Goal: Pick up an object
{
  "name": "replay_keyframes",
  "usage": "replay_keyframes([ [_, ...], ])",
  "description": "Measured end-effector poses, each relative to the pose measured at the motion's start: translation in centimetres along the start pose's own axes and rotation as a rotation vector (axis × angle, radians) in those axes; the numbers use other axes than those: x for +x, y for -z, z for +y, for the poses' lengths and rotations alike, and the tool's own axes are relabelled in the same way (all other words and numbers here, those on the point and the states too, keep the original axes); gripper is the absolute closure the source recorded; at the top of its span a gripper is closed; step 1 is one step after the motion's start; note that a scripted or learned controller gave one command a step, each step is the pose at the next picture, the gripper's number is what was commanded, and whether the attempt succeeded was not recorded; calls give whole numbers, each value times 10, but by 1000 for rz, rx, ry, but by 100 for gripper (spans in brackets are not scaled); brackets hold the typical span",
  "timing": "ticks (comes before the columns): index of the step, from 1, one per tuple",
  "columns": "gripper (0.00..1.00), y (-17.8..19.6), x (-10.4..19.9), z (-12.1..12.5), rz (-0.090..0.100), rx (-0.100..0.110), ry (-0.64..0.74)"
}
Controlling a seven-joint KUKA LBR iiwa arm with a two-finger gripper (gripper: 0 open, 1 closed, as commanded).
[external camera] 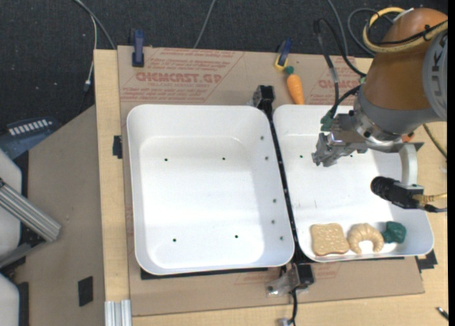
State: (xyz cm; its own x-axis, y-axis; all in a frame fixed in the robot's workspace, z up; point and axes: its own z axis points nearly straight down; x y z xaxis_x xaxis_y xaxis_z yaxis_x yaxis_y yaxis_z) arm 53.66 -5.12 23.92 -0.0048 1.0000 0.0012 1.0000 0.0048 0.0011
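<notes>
While the gripper (328, 153) hovers over the right bin (313, 197), grip unreadable, the croissant (366, 237) lies well apart at five o'clock.

Cracker (329, 239), croissant (366, 237), green block (395, 231) lined along right bin (306, 197) near edge

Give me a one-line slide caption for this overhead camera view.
Gripper poised over the right bin, away from the cracker, croissant and green piece along its near edge.
</notes>
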Motion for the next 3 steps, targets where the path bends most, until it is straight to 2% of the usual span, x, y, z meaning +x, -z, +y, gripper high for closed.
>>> replay_keyframes([
  [2, 100, -23, 89, 47, 0, 2, -1],
  [3, 100, -22, 129, 76, 0, 0, -1],
])
